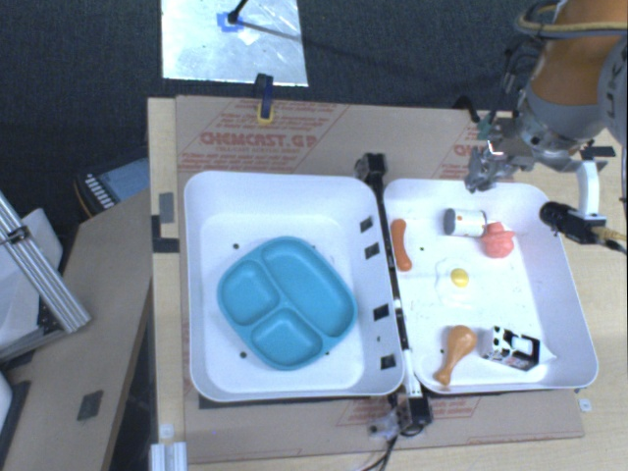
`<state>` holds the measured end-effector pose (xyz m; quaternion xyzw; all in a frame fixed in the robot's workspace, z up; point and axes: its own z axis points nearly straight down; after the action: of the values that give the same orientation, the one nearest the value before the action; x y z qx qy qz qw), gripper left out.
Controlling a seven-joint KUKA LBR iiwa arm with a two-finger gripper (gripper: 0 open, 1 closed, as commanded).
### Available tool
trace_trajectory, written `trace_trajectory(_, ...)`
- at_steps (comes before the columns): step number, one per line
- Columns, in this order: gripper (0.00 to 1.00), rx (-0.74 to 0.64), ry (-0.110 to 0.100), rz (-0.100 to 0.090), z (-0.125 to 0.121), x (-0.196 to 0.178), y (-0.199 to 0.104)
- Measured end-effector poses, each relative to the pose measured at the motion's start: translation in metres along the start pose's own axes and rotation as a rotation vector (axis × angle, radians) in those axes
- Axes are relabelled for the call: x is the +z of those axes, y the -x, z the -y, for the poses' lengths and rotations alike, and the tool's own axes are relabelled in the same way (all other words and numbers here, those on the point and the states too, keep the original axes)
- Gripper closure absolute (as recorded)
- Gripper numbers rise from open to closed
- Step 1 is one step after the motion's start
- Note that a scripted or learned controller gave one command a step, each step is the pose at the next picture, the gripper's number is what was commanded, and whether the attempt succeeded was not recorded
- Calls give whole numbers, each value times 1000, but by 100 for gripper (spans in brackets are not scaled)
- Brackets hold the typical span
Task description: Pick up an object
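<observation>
The right bin (564,292) holds several toy items. An orange sausage (400,244) lies near its left wall. A white and grey can (463,223) lies on its side beside a pink lump (497,241). A fried egg (457,279) sits mid-bin. At the front are a tan drumstick (454,351) and a black-and-white box (512,348). My gripper (482,177) hangs over the bin's back edge, just behind the can, with nothing seen between its fingers.
The left bin (211,214) holds a blue divided plate (286,302). A black clamp (373,168) joins the bins at the back. A black fitting (567,219) sticks over the right bin's right rim. Cardboard (294,135) lies beneath.
</observation>
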<state>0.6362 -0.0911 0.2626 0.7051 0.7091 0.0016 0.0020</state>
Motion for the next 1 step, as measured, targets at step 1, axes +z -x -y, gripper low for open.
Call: trace_trajectory(1,100,-4,-5,-3,11,15,-58)
